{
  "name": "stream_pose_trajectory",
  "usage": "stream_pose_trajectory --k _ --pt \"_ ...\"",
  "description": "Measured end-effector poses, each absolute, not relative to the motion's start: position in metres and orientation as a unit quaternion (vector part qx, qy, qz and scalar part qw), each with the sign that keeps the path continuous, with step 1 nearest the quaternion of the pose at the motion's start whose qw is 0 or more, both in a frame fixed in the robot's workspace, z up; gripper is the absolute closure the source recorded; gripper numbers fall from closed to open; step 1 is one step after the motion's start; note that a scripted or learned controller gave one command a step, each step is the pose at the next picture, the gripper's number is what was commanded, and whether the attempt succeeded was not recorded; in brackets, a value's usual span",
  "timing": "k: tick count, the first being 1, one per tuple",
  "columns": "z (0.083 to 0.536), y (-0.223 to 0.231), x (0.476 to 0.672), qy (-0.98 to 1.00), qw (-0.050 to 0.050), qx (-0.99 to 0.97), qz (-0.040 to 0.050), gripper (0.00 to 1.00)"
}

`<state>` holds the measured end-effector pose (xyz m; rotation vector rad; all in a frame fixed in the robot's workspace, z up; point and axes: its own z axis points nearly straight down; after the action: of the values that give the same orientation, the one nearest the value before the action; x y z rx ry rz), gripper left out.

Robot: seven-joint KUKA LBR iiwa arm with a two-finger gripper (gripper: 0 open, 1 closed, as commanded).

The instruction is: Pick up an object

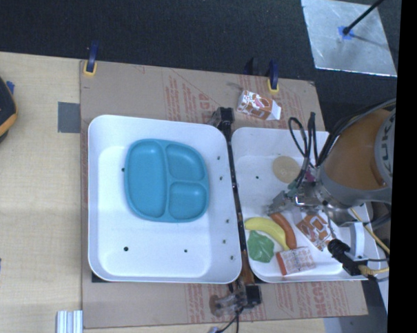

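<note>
I count two white bins side by side on the cardboard: the left bin [108, 254] holds one blue divided plate [168, 180], and the right bin [254, 147] holds the clutter I am working over. My gripper [295, 198] hangs low in the right bin, near its middle, under my grey arm with the orange band [357, 158]. Below it I count one yellow banana [266, 228], one green piece [261, 247] touching the banana's lower side, one reddish sausage [284, 228] just beside the banana, and two red-and-white packets, one [316, 228] to the right of the sausage and one [295, 260] near the bin's front edge. One pale round item [286, 168], perhaps a cookie, lies behind my gripper. A third packet [259, 106] lies outside the bins on the cardboard. Whether I am spread wide or closed, I cannot tell.
</note>
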<state>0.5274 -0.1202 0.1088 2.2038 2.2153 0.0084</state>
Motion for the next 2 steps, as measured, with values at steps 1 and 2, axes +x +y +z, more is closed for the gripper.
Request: stream_pose_trajectory --k 1,2 --pt "0.1215 -0.1227 0.5289 0.710 0.011 0.704 0.0024 1.00" --pt "0.1198 -0.1224 0.5276 0.710 0.010 0.704 0.0012 0.00"
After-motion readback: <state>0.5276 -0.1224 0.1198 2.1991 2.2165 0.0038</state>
